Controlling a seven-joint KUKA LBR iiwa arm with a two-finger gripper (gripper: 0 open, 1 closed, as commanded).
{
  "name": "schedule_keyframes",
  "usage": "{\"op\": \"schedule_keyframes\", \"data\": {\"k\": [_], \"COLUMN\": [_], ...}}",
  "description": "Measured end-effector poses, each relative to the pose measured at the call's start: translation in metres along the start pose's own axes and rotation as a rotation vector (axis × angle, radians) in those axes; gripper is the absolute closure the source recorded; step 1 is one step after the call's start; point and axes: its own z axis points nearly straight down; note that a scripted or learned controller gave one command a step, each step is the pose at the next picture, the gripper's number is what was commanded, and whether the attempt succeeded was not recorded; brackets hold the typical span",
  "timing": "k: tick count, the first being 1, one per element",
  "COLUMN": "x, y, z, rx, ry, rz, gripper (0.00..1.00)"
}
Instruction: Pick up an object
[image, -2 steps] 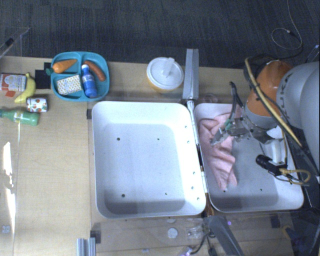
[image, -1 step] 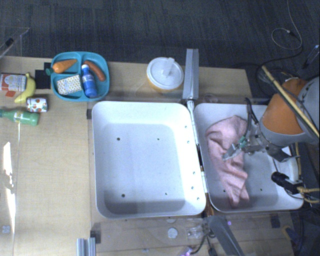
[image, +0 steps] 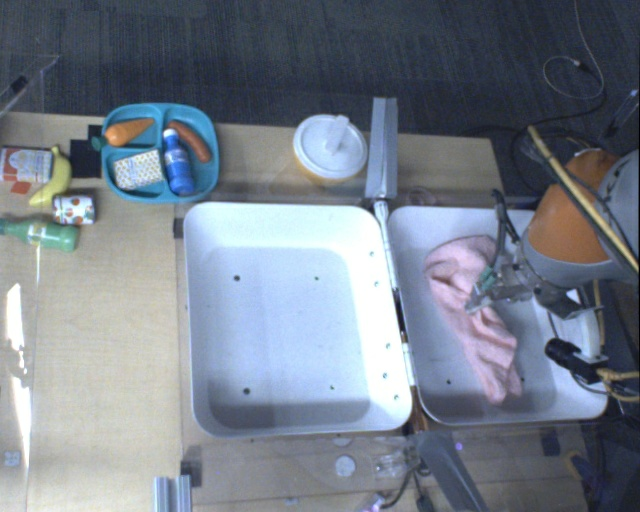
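- Camera view, from above the bench: we see the grey arm, with its orange band, reach in from the right over the right bin, our landmark for everything here.
- The gripper sits low inside that bin, down on the upper middle of a pink cloth; its tips are lost against the folds, and we cannot tell whether they are apart, together or clamped on fabric.
- The pink cloth, the one thing in the right bin, lies crumpled in the bin's left half, running from near the far wall down toward the near wall.
- Black cables trail off the arm across the right bin's right side.
- The left bin stands just left of the right bin, the two rims touching along a narrow seam.
- Beyond the right bin's far left corner we note a grey upright bracket, and just left of it a white lidded cup.
- Well to the left of the right bin, past the left bin's far corner, rests a blue divided tray of toy food, including a carrot and a blue bottle.
- Farthest left of the right bin, at the bench's edge, lie a banana, a small can and a green bottle.
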Motion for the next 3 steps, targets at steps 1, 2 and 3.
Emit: {"op": "schedule_keyframes", "data": {"k": [1,2,3], "x": [0.02,0.073,0.077], "y": [-0.026,0.027,0.009], "z": [0.006,-0.082,-0.112], "rx": [0.002,0.018,0.023], "ry": [-0.001,0.007,0.007], "rz": [-0.015,-0.119,-0.082], "gripper": [1.0,1.0,1.0]}}
